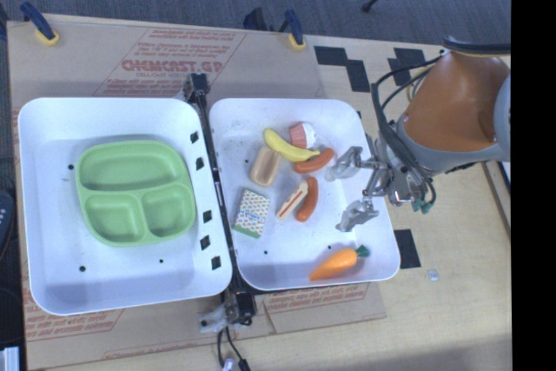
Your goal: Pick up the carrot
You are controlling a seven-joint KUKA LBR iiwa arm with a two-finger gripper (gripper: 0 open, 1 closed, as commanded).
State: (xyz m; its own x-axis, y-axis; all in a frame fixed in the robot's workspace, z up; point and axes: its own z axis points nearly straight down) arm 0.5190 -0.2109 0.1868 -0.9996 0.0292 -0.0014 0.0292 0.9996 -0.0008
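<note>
Hand (351, 188) position: above the right part of the right bin (261, 274), fingers spread wide, with nothing between them. One fingertip (340, 165) sits near the sausage end; the other (347, 221) points toward the bin's near right corner. The carrot (335, 263) lies flat on the bin floor in that near right corner, below the lower fingertip and apart from it, green top pointing right. Farther into the bin lie a hot dog (294, 199), a second sausage (313, 162), a banana (289, 147), a bread roll (266, 166), a pink-and-white item (302, 134) and a small patterned box (252, 214). The left bin (43, 274) holds a green divided plate (135, 190). Both bins rest on cardboard (165, 56) on the tabletop (452, 291). The arm (456, 104) enters from the right.
</note>
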